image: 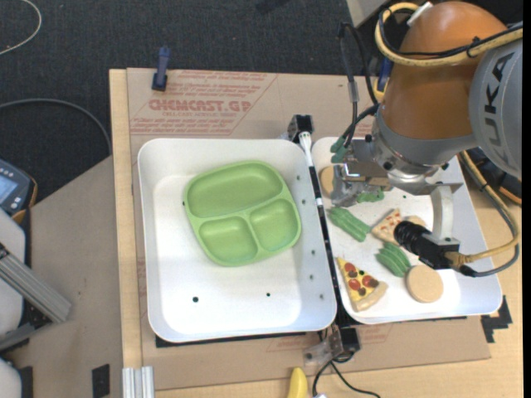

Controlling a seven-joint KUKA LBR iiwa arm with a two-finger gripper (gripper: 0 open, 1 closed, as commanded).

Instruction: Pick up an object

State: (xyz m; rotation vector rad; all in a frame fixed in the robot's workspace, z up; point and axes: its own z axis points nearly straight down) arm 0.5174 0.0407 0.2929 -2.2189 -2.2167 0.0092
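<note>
Green, long and ridged, the plastic bean pod toy (348, 223) lies in the right shallow white bin (481, 293), just below and a little left of the hand (358, 191), its long axis slanting from upper left to lower right. Whether the hand is open or closed I cannot tell. A plastic pizza slice (362, 282) lies farther down, well apart from the hand

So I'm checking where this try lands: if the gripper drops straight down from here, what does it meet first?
Probably the green bean pod lying just under the gripper in the right bin, or bare floor beside it. Depth is hard to judge from this slanted view.
</note>
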